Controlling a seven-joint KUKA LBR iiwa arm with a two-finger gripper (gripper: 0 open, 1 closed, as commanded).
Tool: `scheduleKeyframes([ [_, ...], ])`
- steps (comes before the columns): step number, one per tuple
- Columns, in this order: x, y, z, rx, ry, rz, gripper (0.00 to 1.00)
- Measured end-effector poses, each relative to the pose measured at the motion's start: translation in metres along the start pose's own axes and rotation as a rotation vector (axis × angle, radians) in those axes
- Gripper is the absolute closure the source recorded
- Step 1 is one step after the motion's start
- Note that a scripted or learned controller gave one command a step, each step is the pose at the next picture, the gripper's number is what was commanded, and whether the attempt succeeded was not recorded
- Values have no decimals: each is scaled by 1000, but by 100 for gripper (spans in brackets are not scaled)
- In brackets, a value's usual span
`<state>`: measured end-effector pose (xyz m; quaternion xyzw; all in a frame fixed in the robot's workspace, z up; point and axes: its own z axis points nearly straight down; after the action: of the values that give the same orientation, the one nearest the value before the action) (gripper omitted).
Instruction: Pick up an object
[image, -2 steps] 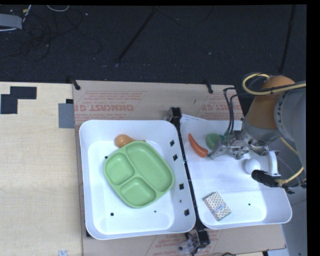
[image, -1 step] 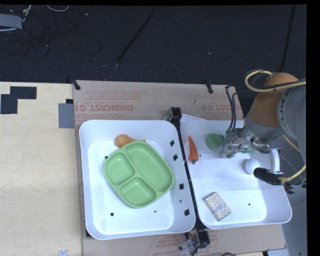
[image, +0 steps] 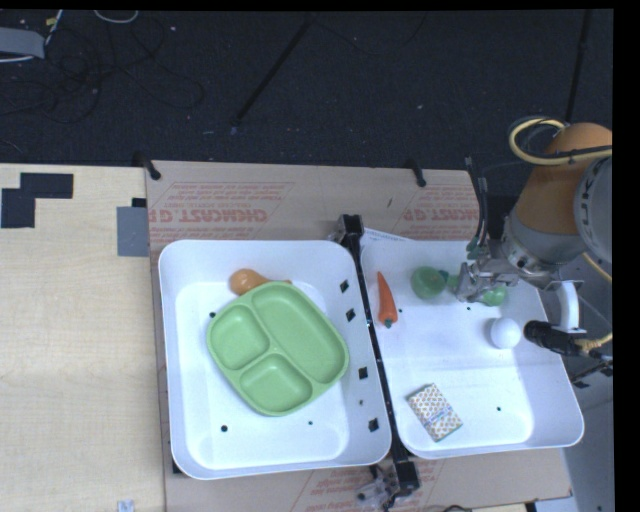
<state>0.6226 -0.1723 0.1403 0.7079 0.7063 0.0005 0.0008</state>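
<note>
The arm reaches in over the right bin (image: 560, 425), and its gripper (image: 482, 288) hangs low at the far right part of that bin. Something small and green (image: 493, 296) sits right at the fingers, but whether it is gripped or just beside them is too small to tell, and whether the fingers are apart or together cannot be told either.

Other candidates lie in the same bin: a green ball (image: 429, 282) just beside the gripper, toward the divider; a carrot (image: 386, 299) along the divider edge; a white ball (image: 504, 333) near the right edge; and a patterned box (image: 434, 411) toward the near edge. The left bin (image: 190, 400) carries a green tray (image: 277, 346), with an orange thing (image: 246, 281) at the tray's far side.

The step looks like the grasp attempt itself, down at the bin floor. Next would be to close firmly on the green piece and lift straight up, clear of the green ball.
</note>
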Motion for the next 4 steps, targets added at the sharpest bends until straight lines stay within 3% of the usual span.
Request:
scheduleKeyframes([
  [2,-11,-5,-103,-2,-1,1,100],
  [4,85,-25,-83,7,2,-5,100],
])
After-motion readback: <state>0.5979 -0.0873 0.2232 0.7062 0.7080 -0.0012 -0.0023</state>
